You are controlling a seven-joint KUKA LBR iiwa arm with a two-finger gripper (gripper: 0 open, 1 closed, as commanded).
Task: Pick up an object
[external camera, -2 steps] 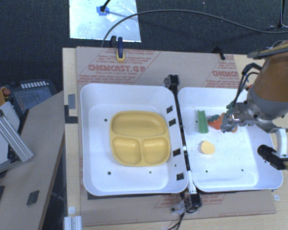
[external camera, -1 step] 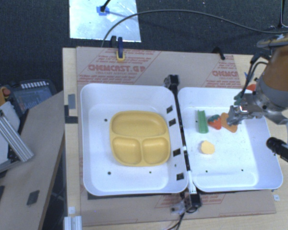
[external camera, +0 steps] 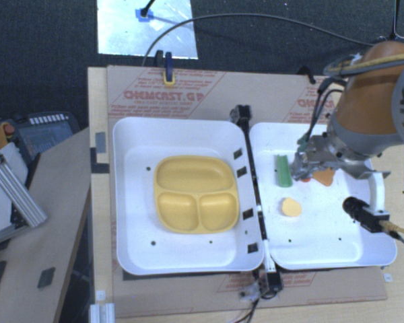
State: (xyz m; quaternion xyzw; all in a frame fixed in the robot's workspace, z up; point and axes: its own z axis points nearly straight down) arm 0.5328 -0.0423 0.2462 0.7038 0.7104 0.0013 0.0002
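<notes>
The end effector (external camera: 303, 169), a cluster of dull grey metal, hangs low over the right bin (external camera: 337, 251), just beside the green stick's right side; whether it is clenched or released cannot be told from this slanted view. The green stick (external camera: 283, 169) is a flat, narrow bar lying lengthwise on the bin floor. Touching the end effector's far side, an orange wedge (external camera: 324, 176) peeks out, partly hidden by the metal. Nearer the camera, apart from both, lies a small round yellow piece (external camera: 291, 207), smooth and matte. The arm (external camera: 374, 99) above bulges in a glossy orange dome. In the left bin (external camera: 135, 180) sits a yellow plastic tray (external camera: 194, 193) with three rounded compartments. Both smooth white bins rest on a brown printed board on the table (external camera: 60, 194).
</notes>
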